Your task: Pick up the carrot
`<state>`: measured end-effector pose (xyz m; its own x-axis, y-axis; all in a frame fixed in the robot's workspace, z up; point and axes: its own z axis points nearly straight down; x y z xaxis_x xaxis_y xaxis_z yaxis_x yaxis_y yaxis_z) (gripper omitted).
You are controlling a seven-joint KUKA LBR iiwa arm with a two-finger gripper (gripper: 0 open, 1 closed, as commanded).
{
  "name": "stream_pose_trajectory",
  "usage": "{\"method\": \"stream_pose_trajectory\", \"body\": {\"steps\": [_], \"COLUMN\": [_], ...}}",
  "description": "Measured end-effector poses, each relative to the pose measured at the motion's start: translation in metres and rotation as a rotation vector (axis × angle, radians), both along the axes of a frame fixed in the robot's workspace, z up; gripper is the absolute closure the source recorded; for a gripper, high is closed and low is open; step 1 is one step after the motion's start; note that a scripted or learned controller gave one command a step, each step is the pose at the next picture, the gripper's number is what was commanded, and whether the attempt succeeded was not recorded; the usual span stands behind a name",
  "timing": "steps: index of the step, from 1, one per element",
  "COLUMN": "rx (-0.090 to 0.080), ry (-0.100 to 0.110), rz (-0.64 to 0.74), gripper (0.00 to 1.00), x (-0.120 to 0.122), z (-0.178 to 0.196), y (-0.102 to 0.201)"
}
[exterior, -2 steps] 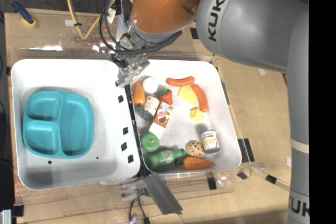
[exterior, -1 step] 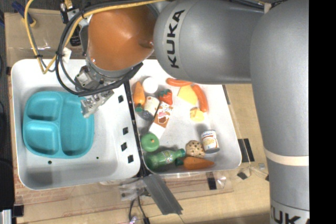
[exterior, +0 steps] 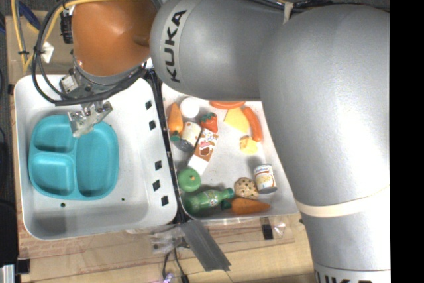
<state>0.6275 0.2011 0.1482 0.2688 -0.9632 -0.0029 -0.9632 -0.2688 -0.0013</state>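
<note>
left bin [exterior: 40, 212]: sits on the desk's left half, white, shallow
tray [exterior: 73, 156]: teal, three compartments, lies in the left bin toward its left wall
gripper [exterior: 86, 117]: hangs over the tray's upper right corner, near the left bin's far edge – nothing between the fingers; cannot tell if they are spread or pressed together
arm [exterior: 265, 56]: grey, orange band above the wrist, reaches in from the right and covers the far edge of both bins
right bin [exterior: 225, 162]: just beside the left bin, full of toy food
small carrot [exterior: 175, 118]: upright near the right bin's far left corner, against the dividing wall
white bottle [exterior: 190, 134]: just beside the small carrot
green apple [exterior: 190, 179]: near the right bin's left wall, toward the near edge
green bottle [exterior: 207, 199]: lying along the near edge
carrot [exterior: 248, 206]: orange, lies flat along the right bin's near edge – just right of the green bottle, well apart from the gripper
cookie [exterior: 246, 187]: just above the carrot
can [exterior: 264, 178]: near the right bin's near right corner
</note>
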Motion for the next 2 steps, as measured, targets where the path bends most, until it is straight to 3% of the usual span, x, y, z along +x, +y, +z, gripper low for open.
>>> {"method": "stream_pose_trajectory", "body": {"steps": [1,2], "rx": [0.0,-0.002], "ry": [-0.003,0.006], "rz": [0.342,0.182], "gripper": [1.0,1.0], "x": [0.017,0.028], "z": [0.049,-0.019], "y": [0.02,0.015]}}
